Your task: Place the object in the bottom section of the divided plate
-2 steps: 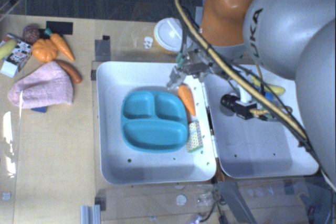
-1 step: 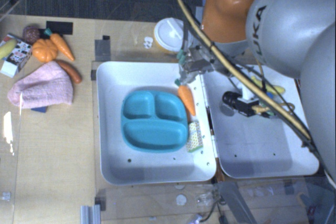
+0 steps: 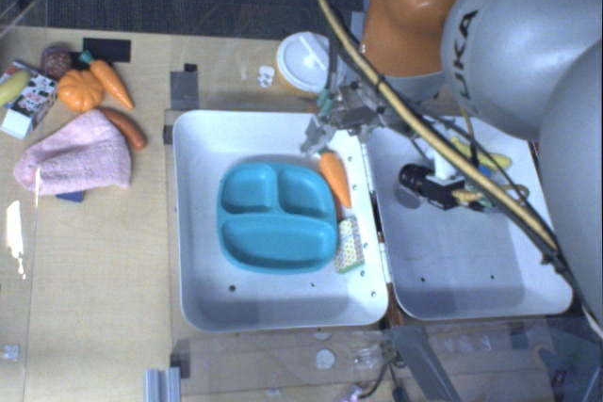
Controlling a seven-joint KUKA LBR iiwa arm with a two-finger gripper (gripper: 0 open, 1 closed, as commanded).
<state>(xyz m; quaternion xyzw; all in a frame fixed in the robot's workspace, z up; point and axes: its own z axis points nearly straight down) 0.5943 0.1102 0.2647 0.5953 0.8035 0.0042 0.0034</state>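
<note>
Left bin [image 3: 203, 297]: blue divided plate [image 3: 278, 217], carrot [image 3: 334, 178] beside it.

The plate [image 3: 273, 221] lies in the left bin [image 3: 203, 297]; a carrot [image 3: 334, 178] rests at its right rim, a sponge [image 3: 350, 245] just below; the gripper [image 3: 320, 135] hovers above the carrot; the right bin [image 3: 490, 292] lies alongside.
</note>
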